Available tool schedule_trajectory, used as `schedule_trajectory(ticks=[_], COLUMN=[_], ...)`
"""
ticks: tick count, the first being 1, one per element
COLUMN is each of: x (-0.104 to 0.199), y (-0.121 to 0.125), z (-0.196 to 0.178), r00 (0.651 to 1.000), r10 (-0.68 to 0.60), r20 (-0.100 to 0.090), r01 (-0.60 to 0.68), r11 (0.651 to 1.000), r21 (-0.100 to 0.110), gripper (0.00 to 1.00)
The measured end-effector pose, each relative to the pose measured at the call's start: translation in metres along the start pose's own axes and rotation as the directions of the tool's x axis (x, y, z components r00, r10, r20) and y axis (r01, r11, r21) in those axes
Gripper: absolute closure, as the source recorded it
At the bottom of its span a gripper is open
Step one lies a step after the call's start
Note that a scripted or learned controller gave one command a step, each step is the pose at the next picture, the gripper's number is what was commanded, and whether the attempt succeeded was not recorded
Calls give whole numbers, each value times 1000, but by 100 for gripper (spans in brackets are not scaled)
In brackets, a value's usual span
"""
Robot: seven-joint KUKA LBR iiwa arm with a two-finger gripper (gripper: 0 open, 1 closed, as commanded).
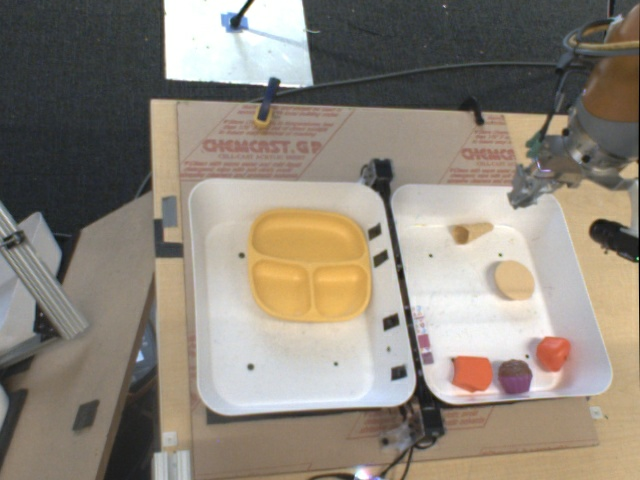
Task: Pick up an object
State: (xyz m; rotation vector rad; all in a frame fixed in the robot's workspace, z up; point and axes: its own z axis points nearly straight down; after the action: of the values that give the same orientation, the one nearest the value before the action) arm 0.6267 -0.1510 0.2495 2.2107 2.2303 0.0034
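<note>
The right bin (436, 268) holds several small items: a tan wedge-shaped piece (469, 232) near its back, a round beige disc (514, 280) toward the right, and along the front an orange block (472, 373), a purple cupcake-like piece (515, 376) and a red-orange piece (553, 352). My gripper (527, 188) hangs over the bin's back right corner, to the right of the tan wedge and above the disc. Nothing shows between its fingers.
The left bin (215, 268) carries a yellow three-compartment tray (305, 265). A black divider with clips (392, 268) runs between the bins. Cables cross the cardboard sheet behind them, and a black part (612, 236) sticks in at the right.
</note>
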Motion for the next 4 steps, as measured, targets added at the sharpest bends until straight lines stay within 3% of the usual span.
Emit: schedule_trajectory(ticks=[3,4], x=[162,212], y=[-38,-51], z=[-9,11], r00=[1000,1000], r10=[-1,0], r20=[-1,-2], r01=[1,0], r11=[1000,1000], r21=[2,3], gripper=[100,100])
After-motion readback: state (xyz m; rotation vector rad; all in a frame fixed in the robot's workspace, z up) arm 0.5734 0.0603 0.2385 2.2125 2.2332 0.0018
